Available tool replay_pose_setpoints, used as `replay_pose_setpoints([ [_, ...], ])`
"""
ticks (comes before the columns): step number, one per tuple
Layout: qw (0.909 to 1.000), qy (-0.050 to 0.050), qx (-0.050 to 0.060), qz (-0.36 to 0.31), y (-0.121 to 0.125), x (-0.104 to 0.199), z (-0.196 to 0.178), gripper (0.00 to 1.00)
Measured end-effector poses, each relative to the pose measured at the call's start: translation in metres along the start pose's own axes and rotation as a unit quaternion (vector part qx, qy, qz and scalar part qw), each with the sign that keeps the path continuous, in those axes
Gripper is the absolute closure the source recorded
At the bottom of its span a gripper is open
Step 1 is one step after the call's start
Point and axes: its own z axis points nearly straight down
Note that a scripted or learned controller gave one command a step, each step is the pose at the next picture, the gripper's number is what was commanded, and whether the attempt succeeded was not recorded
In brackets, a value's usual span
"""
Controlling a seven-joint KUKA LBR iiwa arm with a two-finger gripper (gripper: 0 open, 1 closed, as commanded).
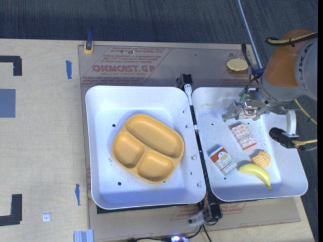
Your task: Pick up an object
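Arm point(295, 59) cut off by right picture edge. Gripper point(247, 110) blurred, small. Print on two cartons point(241, 135) in right bin point(298, 185) too small to read.

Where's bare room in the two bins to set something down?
Free: the left white bin rim strip around the yellow three-compartment plastic tray, and the right white bin's near-left corner. Crowded: yellow plastic banana, small red-and-white carton, and printed card packet beneath the pincer.
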Motion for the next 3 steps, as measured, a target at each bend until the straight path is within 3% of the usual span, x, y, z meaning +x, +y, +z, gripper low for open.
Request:
replay_pose_setpoints([
  [1,1.0,0.001,0.0,-0.001,0.002,0.072,-0.068,1.0],
  [2,1.0,0.001,0.003,0.0,-0.071,0.105,-0.067,1.0],
  [3,1.0,0.001,0.003,0.0,-0.129,0.129,-0.102,1.0],
])
